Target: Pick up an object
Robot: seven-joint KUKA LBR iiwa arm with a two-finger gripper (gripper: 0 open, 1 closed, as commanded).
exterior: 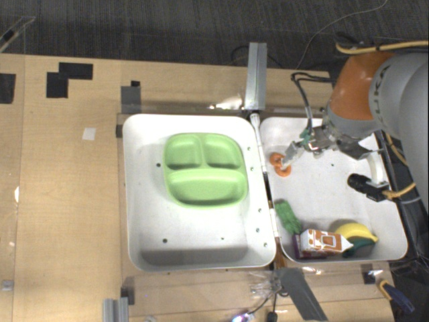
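In the right bin [395,247], a small orange object [281,165] lies near the left wall. My gripper [293,153] reaches in from the right and ends just above and to the right of that orange object, close to it or touching it. Nearer the front lie a green object [288,216], a brown and white carton [322,242] on its side, and a yellow banana [356,232]. A dark green item [362,248] sits under the banana.
The left bin [144,247] holds a light green divided plate [204,168]. A metal post [255,78] stands behind the wall between the bins. The grey arm with its orange band [355,89] and cables covers the right bin's back right corner.
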